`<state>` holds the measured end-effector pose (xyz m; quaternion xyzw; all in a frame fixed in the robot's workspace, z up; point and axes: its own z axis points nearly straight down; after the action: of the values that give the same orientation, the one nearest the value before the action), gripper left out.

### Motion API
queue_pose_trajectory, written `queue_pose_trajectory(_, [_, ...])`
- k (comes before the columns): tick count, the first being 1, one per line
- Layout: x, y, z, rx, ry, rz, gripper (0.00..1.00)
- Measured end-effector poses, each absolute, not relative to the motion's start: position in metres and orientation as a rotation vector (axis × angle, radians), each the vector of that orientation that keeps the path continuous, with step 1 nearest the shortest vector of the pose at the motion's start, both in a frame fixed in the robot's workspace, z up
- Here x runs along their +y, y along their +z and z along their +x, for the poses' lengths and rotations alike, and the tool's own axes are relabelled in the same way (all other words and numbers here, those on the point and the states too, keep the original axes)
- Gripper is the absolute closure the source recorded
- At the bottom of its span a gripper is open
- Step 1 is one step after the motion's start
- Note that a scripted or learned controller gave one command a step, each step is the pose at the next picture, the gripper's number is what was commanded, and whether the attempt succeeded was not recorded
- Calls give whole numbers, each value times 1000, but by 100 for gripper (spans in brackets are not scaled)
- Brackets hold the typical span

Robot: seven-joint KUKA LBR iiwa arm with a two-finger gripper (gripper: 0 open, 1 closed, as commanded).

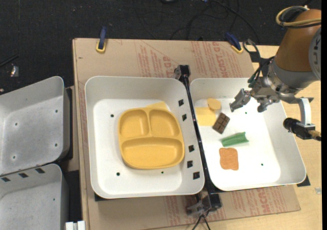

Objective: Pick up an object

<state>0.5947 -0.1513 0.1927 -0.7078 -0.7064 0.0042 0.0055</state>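
over right bin (291,137), gripper (251,99) hangs, fingers spread, holding nothing.

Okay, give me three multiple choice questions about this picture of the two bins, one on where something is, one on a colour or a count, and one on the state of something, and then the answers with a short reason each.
1. Where does the yellow divided tray lie?
A. in the left bin
B. in the right bin
C. on the bench outside the bins

2. How many small items lie in the right bin?
A. two
B. five
C. eight

3. What does the gripper hold?
A. the green piece
B. the brown piece
C. nothing seen between its fingers

Answers:
1. A, the tray sits inside the left bin.
2. B: a pale yellow slice, a round tan piece, a brown piece, a green piece and an orange piece.
3. C, the gripper hangs over the bin's upper part, apart from all the items.
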Motion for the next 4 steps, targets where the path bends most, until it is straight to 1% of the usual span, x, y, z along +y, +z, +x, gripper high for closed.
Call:
queue_pose_trajectory(1, [-151, 200, 598, -2222, 1, -2220, 0])
queue_pose_trajectory(2, [-157, 140, 598, -2218, 3, -2222, 0])
queue_pose_trajectory(3, [-157, 93, 599, -2220, -3, -2226, 0])
queue_pose_trajectory(4, [-156, 107, 602, -2226, -11, -2228, 100])
